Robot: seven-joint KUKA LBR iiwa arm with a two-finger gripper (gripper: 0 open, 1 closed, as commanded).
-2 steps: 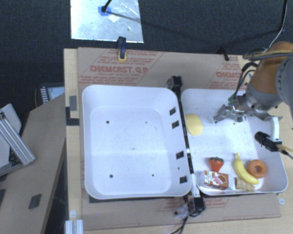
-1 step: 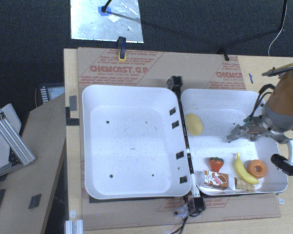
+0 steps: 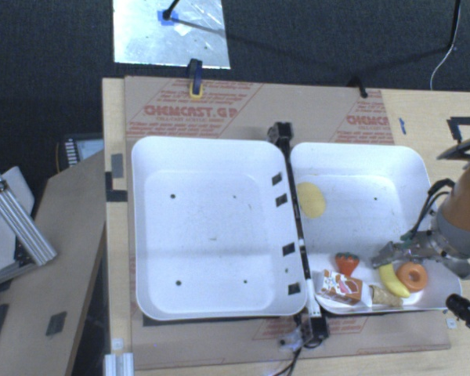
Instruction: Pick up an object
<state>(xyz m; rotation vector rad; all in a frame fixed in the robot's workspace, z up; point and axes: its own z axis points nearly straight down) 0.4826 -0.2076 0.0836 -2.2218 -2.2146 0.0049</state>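
Your end effector [image 3: 395, 251] sits low in the right bin [image 3: 360, 163], near its front right corner; you cannot tell its state from here. Crowded just beside it lie a banana [image 3: 392, 280], an orange ring-shaped piece [image 3: 412, 276] and a red strawberry-like toy [image 3: 346, 262]. A printed packet [image 3: 341, 287] lies at the front wall, and a yellow disc [image 3: 311, 200] sits apart near the divider.

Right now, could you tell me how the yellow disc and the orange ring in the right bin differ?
The yellow disc is solid and pale; the orange ring has a centre hole. The yellow disc lies alone near the divider, while the orange ring touches a banana by the front wall. Both are round and lie in the right bin.
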